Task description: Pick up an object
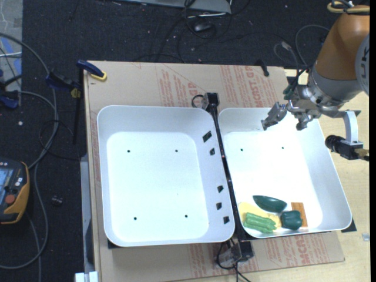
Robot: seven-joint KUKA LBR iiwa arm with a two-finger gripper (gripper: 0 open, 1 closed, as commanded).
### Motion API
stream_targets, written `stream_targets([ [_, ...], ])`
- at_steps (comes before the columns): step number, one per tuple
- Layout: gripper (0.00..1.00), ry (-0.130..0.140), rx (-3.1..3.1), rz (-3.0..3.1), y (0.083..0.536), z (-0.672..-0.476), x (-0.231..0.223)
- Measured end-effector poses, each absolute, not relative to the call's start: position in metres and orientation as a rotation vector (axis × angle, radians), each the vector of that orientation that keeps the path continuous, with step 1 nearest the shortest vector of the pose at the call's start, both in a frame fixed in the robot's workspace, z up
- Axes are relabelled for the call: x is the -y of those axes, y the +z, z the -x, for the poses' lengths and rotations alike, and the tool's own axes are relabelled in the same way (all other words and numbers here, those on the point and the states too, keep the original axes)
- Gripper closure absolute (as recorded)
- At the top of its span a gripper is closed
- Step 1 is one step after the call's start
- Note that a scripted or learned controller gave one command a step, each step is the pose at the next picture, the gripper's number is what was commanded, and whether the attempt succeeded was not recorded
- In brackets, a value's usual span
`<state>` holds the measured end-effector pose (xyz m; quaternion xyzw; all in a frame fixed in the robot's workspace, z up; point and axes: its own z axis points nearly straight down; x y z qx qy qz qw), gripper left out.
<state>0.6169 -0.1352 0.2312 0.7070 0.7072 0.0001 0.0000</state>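
Two shallow white bins sit side by side on the brown surface (176, 78). The left bin (157, 175) has bare white floor with a few small dark dots. The right bin (282, 169) holds four things, all crowded into its near corner: one dark green rounded piece (269, 203), one lighter green ridged piece (259, 222) lying just in front of it, one teal chunk (291, 220) beside that, and one small orange block (298, 207) touching the teal chunk — a pale yellow patch shows under them.

The gripper (289, 117) hangs over the far edge of the right bin, well apart from the cluster. Its jaws stand apart with nothing between them — one finger reaches left, the other points down.
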Motion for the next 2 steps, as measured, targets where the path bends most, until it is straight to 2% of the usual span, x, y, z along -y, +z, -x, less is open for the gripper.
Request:
stream_targets([
  [1, 0.00, 0.000, -2.221, -2.223, 0.227, -0.546, 0.139],
  [2, 0.00, 0.007, -2.222, -2.216, 0.306, -0.496, 0.102],
])
